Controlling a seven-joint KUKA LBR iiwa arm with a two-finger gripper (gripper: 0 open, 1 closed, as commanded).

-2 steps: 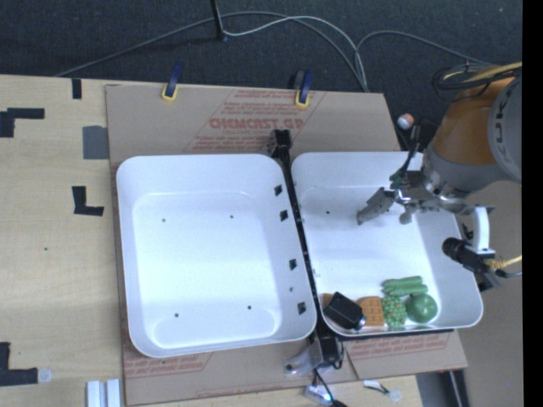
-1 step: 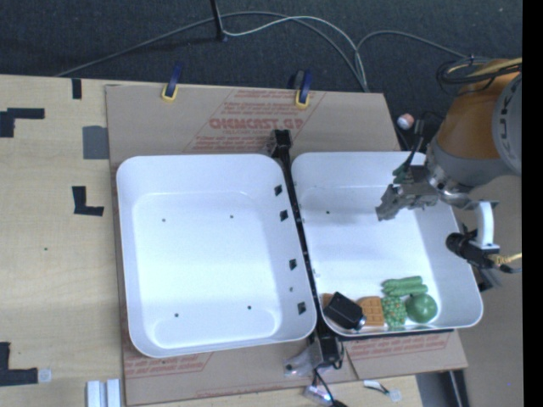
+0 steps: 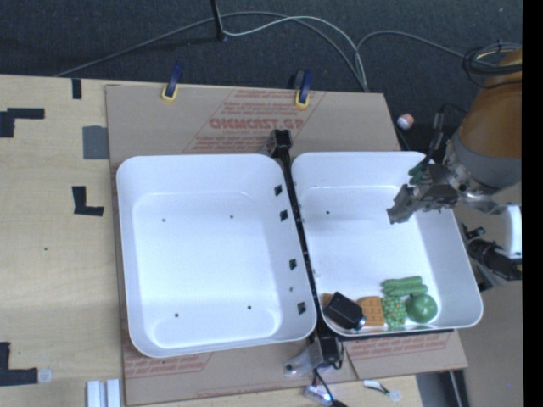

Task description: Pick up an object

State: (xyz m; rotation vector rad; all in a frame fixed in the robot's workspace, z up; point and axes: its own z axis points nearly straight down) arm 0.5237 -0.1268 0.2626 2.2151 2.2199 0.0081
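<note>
Several small objects lie along the near edge of the right bin [image 3: 356, 170]: a black block [image 3: 344, 310], an orange waffle-like piece [image 3: 370, 309], a green bumpy piece [image 3: 401, 287], a green studded piece [image 3: 394, 312] and a green ball [image 3: 422, 308]. My gripper [image 3: 404, 210] hangs over the right bin's far right part, well above and behind those objects. Its dark fingers point down and left, and nothing shows between them.
The left bin [image 3: 127, 176] sits beside the right one, with a black divider rail [image 3: 293, 227] between them. Both rest on a cardboard sheet [image 3: 246, 117] held by two clamps at its far edge. Cables run across the dark floor behind.
</note>
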